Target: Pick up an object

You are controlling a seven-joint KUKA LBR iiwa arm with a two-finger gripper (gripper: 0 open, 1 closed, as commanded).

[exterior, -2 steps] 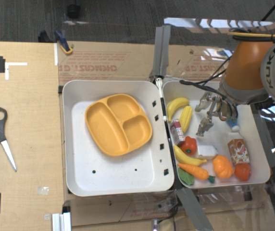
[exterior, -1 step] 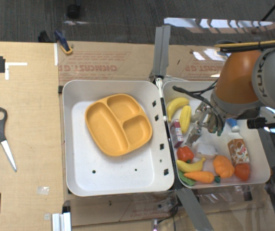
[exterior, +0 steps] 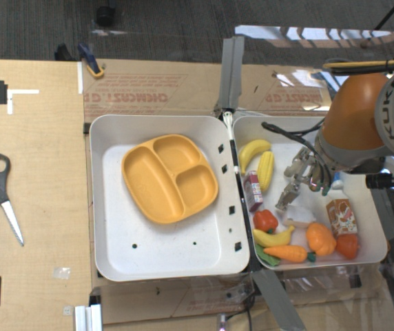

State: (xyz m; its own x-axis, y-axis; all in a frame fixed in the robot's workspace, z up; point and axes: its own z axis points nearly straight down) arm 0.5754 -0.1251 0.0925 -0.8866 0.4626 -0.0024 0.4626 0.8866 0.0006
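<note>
A grey KUKA arm with an orange band reaches in from the right over the right-hand white bin, its two-finger gripper hanging low above the bin's floor. The metal fingers point down and to the left, and nothing can be seen between them; whether they stand apart or closed cannot be told from this slant.

The play food lies scattered in the same bin. A yellow banana and an ear of corn sit side by side near the bin's left wall, up and to the left of the gripper. A dark red packet lies just below them along the wall. Near the front, a red pepper touches a second banana, with a carrot just below. To the right sit an orange, a red tomato and a small carton. A pale object rests on the floor just under the fingertips, too faint to name.

The left bin holds a yellow divided plate, lying tilted across its middle. On the wooden bench to the left lie scissors.
</note>
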